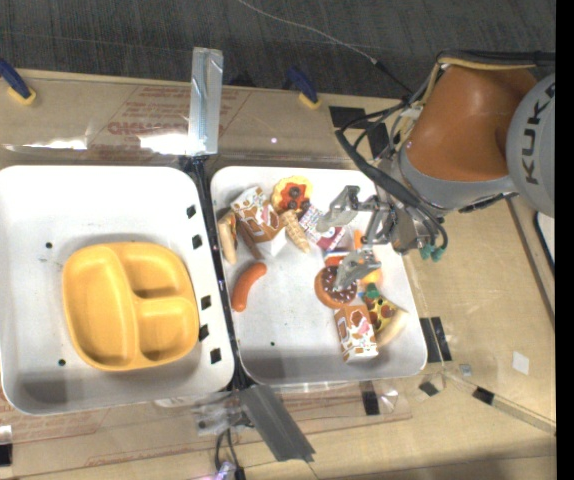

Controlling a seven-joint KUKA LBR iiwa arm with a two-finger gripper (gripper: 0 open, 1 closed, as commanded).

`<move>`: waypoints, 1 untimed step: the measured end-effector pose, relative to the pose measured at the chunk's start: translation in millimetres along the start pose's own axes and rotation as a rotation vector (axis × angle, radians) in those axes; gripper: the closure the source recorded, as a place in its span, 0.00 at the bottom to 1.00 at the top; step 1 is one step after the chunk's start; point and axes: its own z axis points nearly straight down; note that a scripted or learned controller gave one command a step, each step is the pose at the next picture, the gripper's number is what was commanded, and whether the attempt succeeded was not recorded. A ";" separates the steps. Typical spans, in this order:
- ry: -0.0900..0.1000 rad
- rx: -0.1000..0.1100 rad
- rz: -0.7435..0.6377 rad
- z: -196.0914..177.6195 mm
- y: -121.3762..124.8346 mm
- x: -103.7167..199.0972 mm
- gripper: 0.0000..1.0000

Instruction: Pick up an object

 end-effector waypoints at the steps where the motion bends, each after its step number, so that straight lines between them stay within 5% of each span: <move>1: 0.009 -0.004 0.046 105.2 -42.2 5.0 0.00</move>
